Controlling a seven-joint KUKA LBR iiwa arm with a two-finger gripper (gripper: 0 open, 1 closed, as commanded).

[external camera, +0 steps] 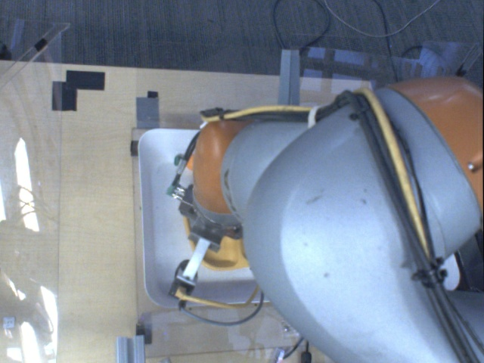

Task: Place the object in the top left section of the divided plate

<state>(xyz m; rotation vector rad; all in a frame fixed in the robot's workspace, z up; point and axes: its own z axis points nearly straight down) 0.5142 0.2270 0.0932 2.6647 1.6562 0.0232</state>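
My grey arm with its orange band point(208, 165) reaches from the right and covers most of the left white bin point(151, 203). The wrist points down into the bin, and the gripper point(210, 237) sits below the band, mostly hidden by its own mount. Under it a patch of yellow point(227, 260) shows, likely part of the divided plate; its sections are hidden. The object to be placed is hidden by the arm.
A white cable plug point(187, 272) and a yellow cable point(212, 302) hang from the wrist near the bin's front wall. Bare bin floor shows along the left wall. Metal posts point(290, 74) stand behind the bin, and black tape marks point(76, 86) lie on the wooden bench.
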